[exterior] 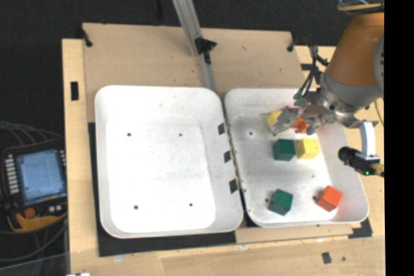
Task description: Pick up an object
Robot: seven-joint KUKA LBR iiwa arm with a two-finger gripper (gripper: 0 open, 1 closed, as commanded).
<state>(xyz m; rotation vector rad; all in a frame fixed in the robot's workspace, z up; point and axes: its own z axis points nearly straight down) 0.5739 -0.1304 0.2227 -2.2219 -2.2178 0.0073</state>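
My gripper hangs over the back part of the right bin, with its grey fingers spread apart. A small orange-red piece shows between them; I cannot tell whether it is touched. A yellow block lies just left of the fingers. A green block and a second yellow block sit side by side just in front of the gripper. Nearer the front lie another green block and an orange block.
The left bin stands beside the right one, with black clips along the seam between them. A slanted metal pole rises behind the bins. A handheld pendant lies off the bench at the left.
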